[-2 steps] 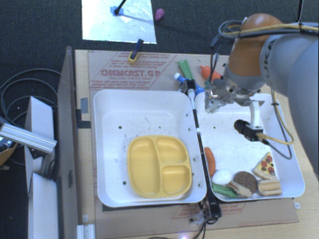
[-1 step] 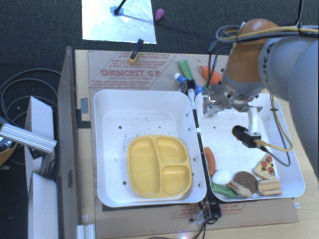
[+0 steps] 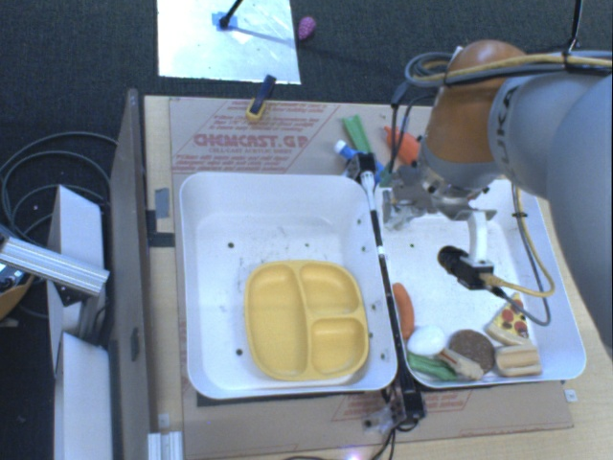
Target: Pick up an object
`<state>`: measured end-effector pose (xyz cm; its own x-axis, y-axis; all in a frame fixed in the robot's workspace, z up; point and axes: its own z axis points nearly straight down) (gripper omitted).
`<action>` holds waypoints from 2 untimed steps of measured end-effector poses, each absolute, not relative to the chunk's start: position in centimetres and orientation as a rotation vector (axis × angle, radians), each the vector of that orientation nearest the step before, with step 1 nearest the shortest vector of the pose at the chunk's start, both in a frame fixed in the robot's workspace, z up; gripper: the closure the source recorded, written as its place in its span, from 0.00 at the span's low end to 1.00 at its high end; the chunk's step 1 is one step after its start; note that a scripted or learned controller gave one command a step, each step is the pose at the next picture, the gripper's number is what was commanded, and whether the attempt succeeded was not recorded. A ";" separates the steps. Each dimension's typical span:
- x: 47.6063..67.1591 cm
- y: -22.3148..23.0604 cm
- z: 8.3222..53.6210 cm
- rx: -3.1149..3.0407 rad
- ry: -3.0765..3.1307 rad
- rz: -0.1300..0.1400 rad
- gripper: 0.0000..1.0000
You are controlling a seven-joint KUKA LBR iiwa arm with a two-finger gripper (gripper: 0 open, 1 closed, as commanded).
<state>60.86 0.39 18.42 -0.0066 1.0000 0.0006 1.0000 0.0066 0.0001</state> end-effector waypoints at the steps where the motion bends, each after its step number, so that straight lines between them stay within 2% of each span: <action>1: 60.2 0.2 20.2 -2.220 -2.224 -0.003 1.00; 2: 60.9 0.0 20.9 -2.218 -2.226 -0.003 1.00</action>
<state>60.90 0.03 20.87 -0.0037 1.0000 0.0008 1.0000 0.0037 0.0023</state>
